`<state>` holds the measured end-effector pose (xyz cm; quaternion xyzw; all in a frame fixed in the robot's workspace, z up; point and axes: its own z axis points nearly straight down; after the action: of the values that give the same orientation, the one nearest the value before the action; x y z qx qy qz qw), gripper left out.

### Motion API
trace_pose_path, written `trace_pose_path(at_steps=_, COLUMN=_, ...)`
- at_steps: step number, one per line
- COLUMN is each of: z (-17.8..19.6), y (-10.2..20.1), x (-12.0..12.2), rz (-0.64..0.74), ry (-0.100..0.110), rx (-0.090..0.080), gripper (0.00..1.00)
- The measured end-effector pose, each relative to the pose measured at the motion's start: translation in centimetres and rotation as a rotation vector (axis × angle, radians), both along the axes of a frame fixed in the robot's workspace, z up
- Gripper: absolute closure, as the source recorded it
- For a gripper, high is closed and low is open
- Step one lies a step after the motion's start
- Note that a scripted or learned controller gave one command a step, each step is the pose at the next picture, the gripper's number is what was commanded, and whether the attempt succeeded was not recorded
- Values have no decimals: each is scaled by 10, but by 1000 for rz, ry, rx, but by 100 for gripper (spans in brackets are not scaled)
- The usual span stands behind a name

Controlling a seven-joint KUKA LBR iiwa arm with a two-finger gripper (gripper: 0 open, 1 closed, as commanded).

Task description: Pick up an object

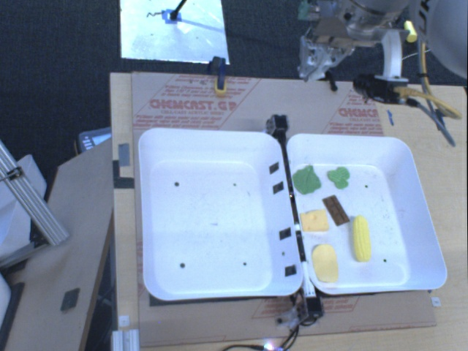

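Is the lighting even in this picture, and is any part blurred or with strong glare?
Camera view: light is mostly even and soft over both bins, the right bin casting only faint shadows; the shiny metal sheet at top left shows bright glare; the tool at the top looks slightly blurred, while the corn and the brown bar stay fairly sharp.

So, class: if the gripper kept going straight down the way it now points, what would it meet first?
Probably the brown cardboard sheet behind the right bin, not the food pieces. The gripper hangs above the bench's far edge, though depth is hard to judge from this slant.
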<state>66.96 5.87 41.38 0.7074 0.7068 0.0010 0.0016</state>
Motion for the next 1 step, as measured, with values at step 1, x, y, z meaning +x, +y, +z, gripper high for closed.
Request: trace_pose_path(at_steps=1, z=68, y=105, x=-2, rz=15, ry=-6, rx=6, gripper=100)
